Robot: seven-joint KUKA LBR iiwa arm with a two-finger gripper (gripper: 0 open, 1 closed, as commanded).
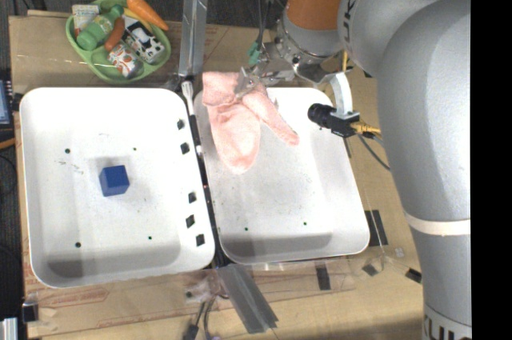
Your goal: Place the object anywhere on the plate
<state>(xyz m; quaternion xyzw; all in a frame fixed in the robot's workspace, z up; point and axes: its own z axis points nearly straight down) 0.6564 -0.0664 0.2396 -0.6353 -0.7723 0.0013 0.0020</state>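
The two-finger metal gripper (254,82) appears pinched on the limp pink cloth (238,122), mid-lift over the right-hand shallow white bin (320,210); next it needs carrying plateward

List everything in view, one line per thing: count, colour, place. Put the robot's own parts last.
bins: two, white, side by side on the bench
cube: one, blue, in the left-hand bin
cloth: one, pink, crumpled at the far end of the right-hand bin, under the gripper
bowl: one, green, on the bench beyond the left-hand bin, holding toy food including an orange carrot
arm: one, grey with an orange band, reaching in from the right
gripper: one, metal, at the cloth's upper edge
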